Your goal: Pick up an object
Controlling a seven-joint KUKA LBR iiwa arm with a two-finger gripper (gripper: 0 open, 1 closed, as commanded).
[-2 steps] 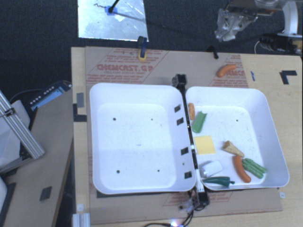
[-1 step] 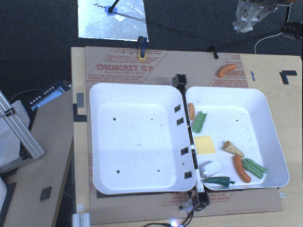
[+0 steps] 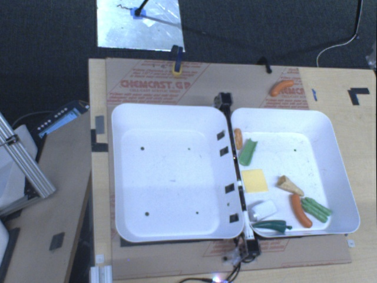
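Yellow square [image 3: 255, 180] lies flat in the right bin [image 3: 330, 128]; come straight down on it. The claw's state? Can't tell.

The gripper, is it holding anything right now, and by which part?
It cannot be told from this camera view. The items lie loose in the right bin: a yellow square, an orange sausage, green beans and a green pepper.

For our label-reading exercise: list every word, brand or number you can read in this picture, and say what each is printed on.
"CHEMCAST GP": red print on the brown board under the bins.
Red print on the board beside the orange sausage: too blurred to read.
Buttons on the blue-grey device: too small to read.
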